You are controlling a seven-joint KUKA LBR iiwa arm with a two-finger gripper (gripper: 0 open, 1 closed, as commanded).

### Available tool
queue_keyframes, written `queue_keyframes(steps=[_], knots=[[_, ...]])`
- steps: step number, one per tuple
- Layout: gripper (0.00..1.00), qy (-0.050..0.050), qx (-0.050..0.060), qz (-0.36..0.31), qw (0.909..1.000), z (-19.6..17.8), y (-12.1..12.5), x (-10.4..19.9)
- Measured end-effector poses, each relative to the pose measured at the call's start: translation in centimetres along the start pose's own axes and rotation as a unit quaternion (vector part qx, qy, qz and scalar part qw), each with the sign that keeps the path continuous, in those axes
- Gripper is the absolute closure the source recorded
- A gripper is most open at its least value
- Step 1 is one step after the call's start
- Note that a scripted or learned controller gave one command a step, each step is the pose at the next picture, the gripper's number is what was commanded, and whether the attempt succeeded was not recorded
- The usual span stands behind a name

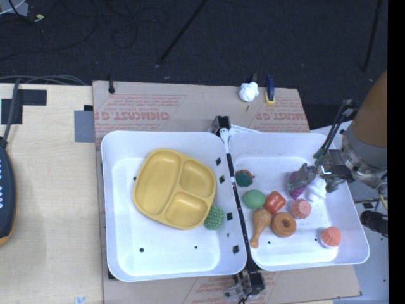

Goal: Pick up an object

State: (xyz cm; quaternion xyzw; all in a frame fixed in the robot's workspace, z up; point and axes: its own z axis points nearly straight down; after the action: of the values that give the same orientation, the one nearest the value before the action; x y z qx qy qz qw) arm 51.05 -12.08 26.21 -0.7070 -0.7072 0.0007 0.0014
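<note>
1. Leftward, the yellow divided plate (175, 187) and green bumpy ball (214, 217) lay in the left bin (120, 246), well apart from me.
2. Rightward, my hand (308, 181) hung low in the right bin (354, 249), by a purple toy (297, 180) and a pink piece (300, 208); I judged a straight, centred descent best.
3. Whether my hand was apart or together, I could not tell; the wrist was cut off.

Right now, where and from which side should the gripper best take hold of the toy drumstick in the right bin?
Probably the drumstick by its thin bone end, coming from above. That end points toward the bin's near edge with bare floor around it, while the fat end sits crowded against the green ball and donut.
</note>
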Motion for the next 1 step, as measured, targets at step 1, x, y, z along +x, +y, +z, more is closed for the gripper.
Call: queue_keyframes(steps=[1], knots=[[1.00,0.000,0.001,0.000,1.0000,-0.96,-0.01,-0.11]])
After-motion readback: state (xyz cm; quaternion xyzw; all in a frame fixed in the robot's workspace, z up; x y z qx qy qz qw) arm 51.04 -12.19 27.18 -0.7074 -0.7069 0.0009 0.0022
